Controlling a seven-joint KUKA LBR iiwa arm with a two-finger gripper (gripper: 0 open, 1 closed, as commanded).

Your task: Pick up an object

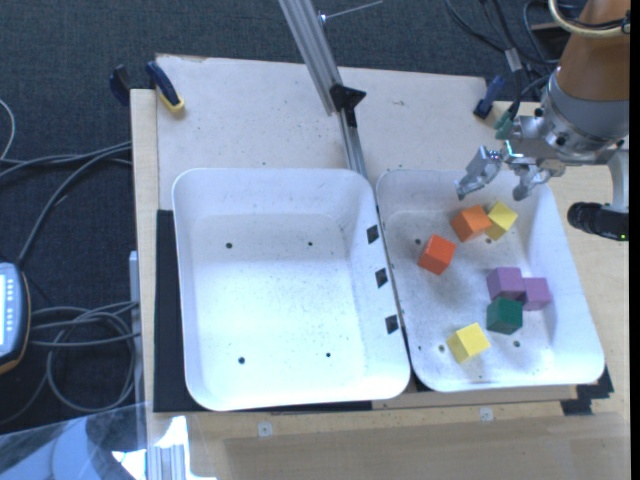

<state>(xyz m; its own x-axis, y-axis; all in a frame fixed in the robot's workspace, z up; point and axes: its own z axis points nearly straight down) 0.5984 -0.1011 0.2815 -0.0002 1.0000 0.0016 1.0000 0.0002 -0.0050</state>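
Blocks cluster in the right bin [570, 298]: two orange blocks [437, 254], a small yellow block [502, 217], a purple piece [518, 286] against a green cube [505, 315], and a yellow cube [468, 343] near the front rim. The gripper [503, 175] hangs above the back of that bin, fingers spread, nothing between them. The arm is cut off at the frame's right edge. The left bin [190, 268] offers open floor. No legible writing.
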